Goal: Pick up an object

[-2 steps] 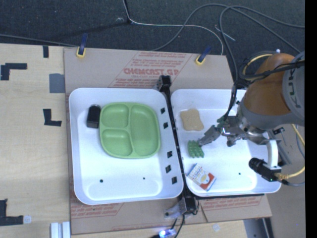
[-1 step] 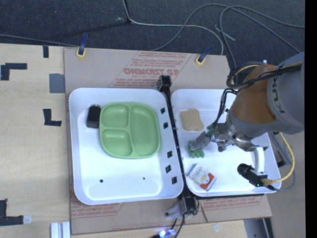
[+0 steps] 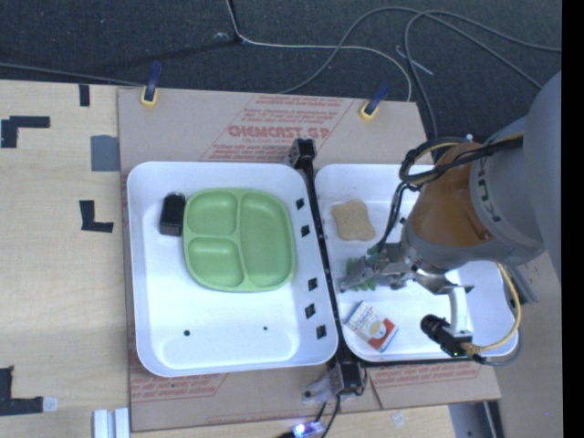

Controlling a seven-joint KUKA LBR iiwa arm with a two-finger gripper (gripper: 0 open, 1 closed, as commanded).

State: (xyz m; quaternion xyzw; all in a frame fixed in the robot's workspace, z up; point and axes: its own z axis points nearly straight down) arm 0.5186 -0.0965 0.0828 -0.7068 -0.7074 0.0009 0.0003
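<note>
My gripper point(image 3: 359, 276) hangs low over the left part of the right bin point(image 3: 415, 173), just below a tan bread-like slice point(image 3: 351, 220). Something small and greenish lies right at its tip, but whether it is held is hidden from this angle. A small white and red packet point(image 3: 371, 326) lies near the bin's front edge, below the gripper. The grey arm with its orange band point(image 3: 447, 208) covers the bin's right half.
The left bin point(image 3: 146, 272) holds a green divided plate point(image 3: 239, 238) and a small black block point(image 3: 172, 213) at the plate's left. A black divider with clips point(image 3: 315, 245) runs between the bins. Cables trail across the dark floor behind the bench.
</note>
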